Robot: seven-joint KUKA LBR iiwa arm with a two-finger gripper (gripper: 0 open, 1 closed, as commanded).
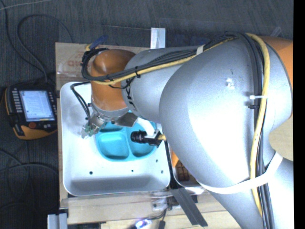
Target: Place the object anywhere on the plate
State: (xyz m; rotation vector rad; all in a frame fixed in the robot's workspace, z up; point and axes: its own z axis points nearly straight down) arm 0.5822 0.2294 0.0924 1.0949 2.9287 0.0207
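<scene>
Two white bins sit side by side on a wooden desk (71, 51). The big grey arm (214, 109) covers most of the picture, and its orange band (112, 73) sits just above the fingers (88, 129).

The fingers are down inside the left bin (71, 175), close to its floor. They are small and dim here, so I cannot tell if they are open or closed. A tiny grey-green bit (86, 132) shows right at their tip. It may be the object, or it may be part of the fingers; I cannot tell which, and I cannot tell if it is being held.

The blue plate (114, 144) lies in the same bin, just beside the fingers, on the side where the arm comes in. It has two parts with a low ridge between them. The fingers are at the plate's edge, not over its middle. The grey-green bit is over the white bin floor, just off the plate.

Farther from the fingers, across the plate, a small black piece with a yellow end (145, 137) sticks out over the plate's far part. I cannot tell if it lies on the plate or is part of the arm.

Only a thin strip of the other bin (175, 179) peeks out under the arm, well away from the fingers.

On the dark floor, on the other side of the fingers from the plate, lies an orange and black control box with a bright screen (31, 109).
</scene>
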